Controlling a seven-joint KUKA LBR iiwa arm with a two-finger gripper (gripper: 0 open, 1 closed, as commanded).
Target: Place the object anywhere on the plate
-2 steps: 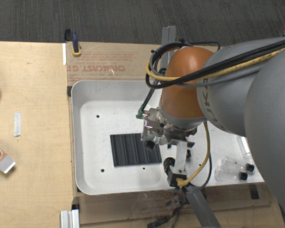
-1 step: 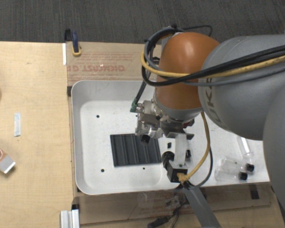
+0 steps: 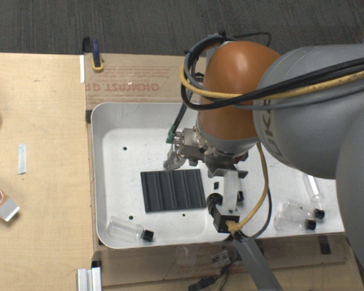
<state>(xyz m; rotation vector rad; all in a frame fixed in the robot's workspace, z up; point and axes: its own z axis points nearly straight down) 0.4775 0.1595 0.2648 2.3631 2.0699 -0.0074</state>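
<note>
A dark ribbed rectangular plate (image 3: 173,190) lies flat in the middle of the white bin (image 3: 109,132). A clear small bottle with a black cap (image 3: 128,230) lies on its side in the bin's front left corner, apart from the plate. My gripper (image 3: 172,161) hangs just over the plate's far edge, near its middle, under the orange band of the arm. Nothing can be made out in its grasp. The arm's bulk hides the bin floor behind and to the right of the plate.
Two more clear bottles with black caps (image 3: 296,217) (image 3: 313,190) lie at the bin's right. A cable loops down in front of the plate's right side. On the wooden bench to the left lie a white strip (image 3: 22,159) and a red-white packet (image 3: 1,202).
</note>
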